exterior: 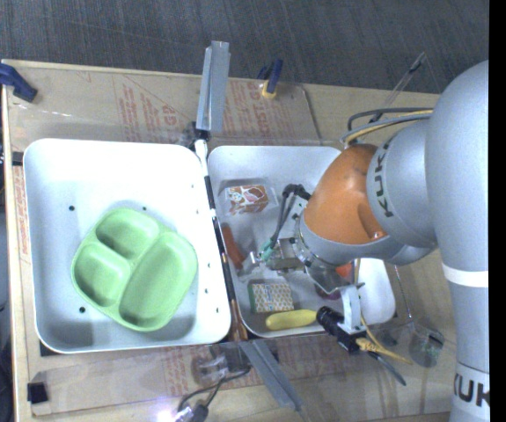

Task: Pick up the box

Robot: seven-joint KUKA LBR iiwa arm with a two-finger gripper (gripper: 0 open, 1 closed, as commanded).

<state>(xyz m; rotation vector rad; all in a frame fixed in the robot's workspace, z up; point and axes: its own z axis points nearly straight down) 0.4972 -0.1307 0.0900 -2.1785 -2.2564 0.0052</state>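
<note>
**Arm over right bin, gripper obscured**

We see the arm (pixel 367 205) covering much of the right bin (pixel 235 161). The gripper (pixel 275 255) is partly hidden; we cannot tell its state. The box (pixel 271 296) lies flat just below it, beside a yellow banana-shaped item (pixel 290 320). A green divided plate (pixel 135 269) sits in the left bin (pixel 46 174).

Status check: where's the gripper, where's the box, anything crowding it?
Gripper low in right bin, fingers unclear. Box lies just below it, not gripped. Banana beside box; snack packet further up.
</note>
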